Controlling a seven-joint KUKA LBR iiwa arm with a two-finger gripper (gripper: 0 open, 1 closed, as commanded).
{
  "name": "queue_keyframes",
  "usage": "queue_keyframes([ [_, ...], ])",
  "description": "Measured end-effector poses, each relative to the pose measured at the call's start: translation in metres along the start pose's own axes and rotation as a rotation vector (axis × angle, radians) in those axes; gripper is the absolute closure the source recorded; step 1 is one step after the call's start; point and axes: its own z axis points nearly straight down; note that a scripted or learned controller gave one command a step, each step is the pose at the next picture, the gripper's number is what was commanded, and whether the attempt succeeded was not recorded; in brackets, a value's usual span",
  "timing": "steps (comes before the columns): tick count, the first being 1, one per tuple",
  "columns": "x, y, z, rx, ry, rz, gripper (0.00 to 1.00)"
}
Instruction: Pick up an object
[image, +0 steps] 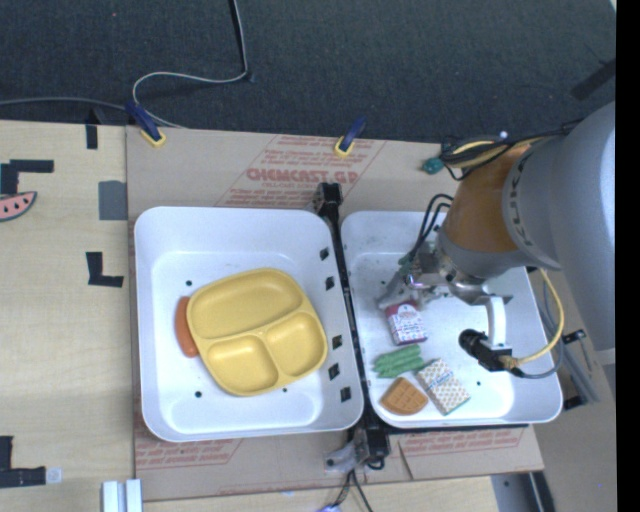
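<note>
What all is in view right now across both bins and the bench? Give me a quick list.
Divided plate: one, yellow, left bin.
Orange item: one, left bin, partly under the plate's left edge.
Small packet: one, red and white, right bin, just below the gripper.
Green beans: one bunch, green, right bin, middle.
Waffle: one, orange-brown, right bin, front.
Patterned packet: one, pale, right of the waffle.
Bins: two, white, side by side.
Clamps: two, yellow and blue, cardboard's far edge.
Gripper: one, over the right bin; grip unclear.

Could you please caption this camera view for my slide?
Arm's gripper above red packet in right bin; yellow tray in left.
</note>
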Motion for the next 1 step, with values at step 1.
queue_keyframes([
  [1, 0.0726, -0.0499, -0.0888, 0.005, 0.003, -0.003, 1.0],
])
